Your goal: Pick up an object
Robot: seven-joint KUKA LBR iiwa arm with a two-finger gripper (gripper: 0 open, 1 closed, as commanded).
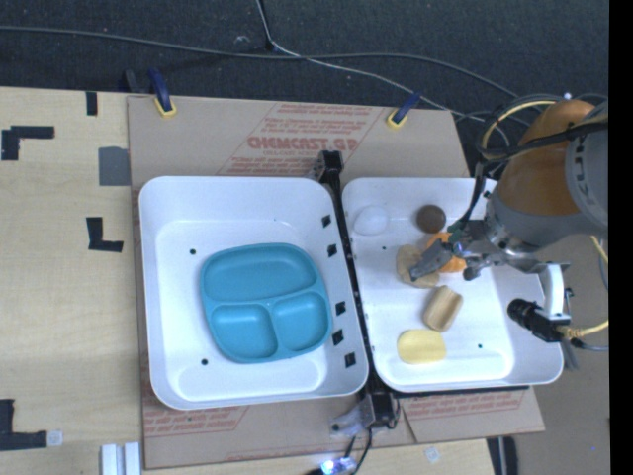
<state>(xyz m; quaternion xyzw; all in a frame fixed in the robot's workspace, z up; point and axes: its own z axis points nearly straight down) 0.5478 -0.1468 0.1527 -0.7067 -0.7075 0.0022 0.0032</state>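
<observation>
In the right bin (495, 364), my gripper (433, 262) is low over a pale tan piece (407, 262) near the bin's middle. A small orange thing (455, 262) shows right against the gripper; whether it is held is unclear. A brown ball (430, 218) lies just behind the gripper, and a pale round thing (371, 221) lies to its left. In front of the gripper lie a tan bread roll (442, 308) and a yellow lump (421, 346).
The left bin (163, 216) holds a blue divided plate (265, 299). A black divider (341, 255) runs between the bins. The grey arm with its orange band (544, 166) comes in over the right bin's far right side. Cables (267, 28) cross the dark surface behind.
</observation>
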